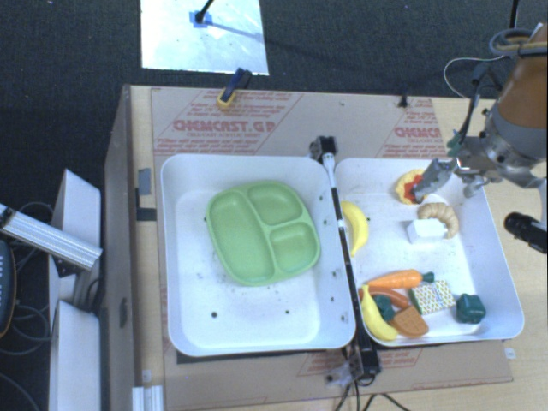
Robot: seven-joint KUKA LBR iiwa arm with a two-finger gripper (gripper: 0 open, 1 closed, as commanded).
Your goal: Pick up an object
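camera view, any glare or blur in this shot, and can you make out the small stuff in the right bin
Camera view: strong glare on the shiny sheet on the dark floor beyond the bench; the white bins are lit evenly, with soft shadows; the whole picture is slightly soft, so the cluster near the carrot blurs together, and the gripper over the right bin is too smeared to read.

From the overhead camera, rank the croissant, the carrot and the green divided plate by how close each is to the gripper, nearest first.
Measured from the gripper:
1. Croissant, just below it in the right bin.
2. Carrot, lower in the same bin, toward the front.
3. Green divided plate, across the divider in the left bin.
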